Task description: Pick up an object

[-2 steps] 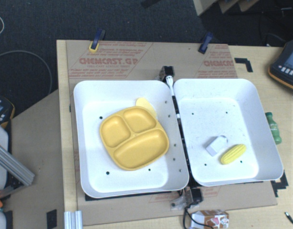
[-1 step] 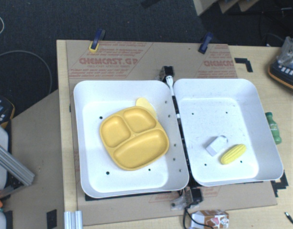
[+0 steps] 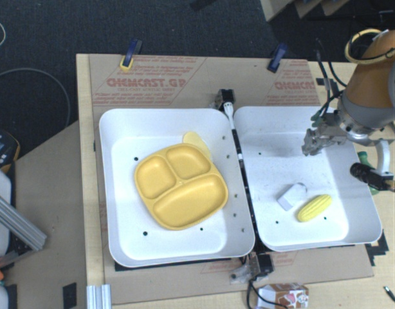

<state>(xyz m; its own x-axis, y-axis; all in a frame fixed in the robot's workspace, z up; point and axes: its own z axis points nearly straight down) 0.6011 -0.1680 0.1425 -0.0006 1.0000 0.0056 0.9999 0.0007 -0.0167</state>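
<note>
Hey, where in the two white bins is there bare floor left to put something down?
Right bin: bare floor from the divider wall across its back-left, and along the front edge. Crowded spots are the front middle, where the white block lies beside the toy corn, and the back right under the hand. Left bin: the yellow divided plate takes the middle; bare strips along the left wall and front.

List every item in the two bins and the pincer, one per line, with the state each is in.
Yellow divided plate: lying flat, face up, in the left bin, compartments bare.
Yellow corn cob: lying on its side in the right bin.
Small grey block: resting on the bin floor beside the corn cob.
Pincer: over the right bin's far side, apart from both items, holding nothing.
</note>
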